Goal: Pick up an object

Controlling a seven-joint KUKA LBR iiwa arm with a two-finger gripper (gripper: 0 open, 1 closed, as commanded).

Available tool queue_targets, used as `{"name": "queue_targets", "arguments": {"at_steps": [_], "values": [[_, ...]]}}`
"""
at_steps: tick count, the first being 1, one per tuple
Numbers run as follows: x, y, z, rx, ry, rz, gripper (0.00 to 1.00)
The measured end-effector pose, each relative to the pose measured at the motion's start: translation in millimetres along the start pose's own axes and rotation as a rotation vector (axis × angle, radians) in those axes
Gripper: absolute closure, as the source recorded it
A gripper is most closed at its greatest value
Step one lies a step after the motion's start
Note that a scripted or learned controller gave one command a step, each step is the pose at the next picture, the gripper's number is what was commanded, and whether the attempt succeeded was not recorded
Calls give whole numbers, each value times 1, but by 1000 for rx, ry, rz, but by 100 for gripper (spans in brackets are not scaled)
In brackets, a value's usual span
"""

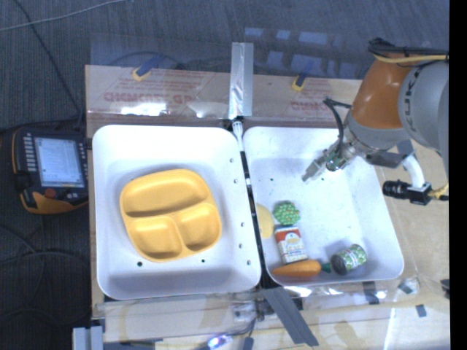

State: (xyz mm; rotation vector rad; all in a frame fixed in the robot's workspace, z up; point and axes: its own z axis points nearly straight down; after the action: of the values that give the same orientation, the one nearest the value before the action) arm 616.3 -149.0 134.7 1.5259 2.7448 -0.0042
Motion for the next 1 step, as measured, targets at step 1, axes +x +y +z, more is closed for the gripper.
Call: {"name": "queue_targets", "arguments": {"at_steps": [1], "values": [[-5, -1, -130, -2, -3, -169, 100]]}}
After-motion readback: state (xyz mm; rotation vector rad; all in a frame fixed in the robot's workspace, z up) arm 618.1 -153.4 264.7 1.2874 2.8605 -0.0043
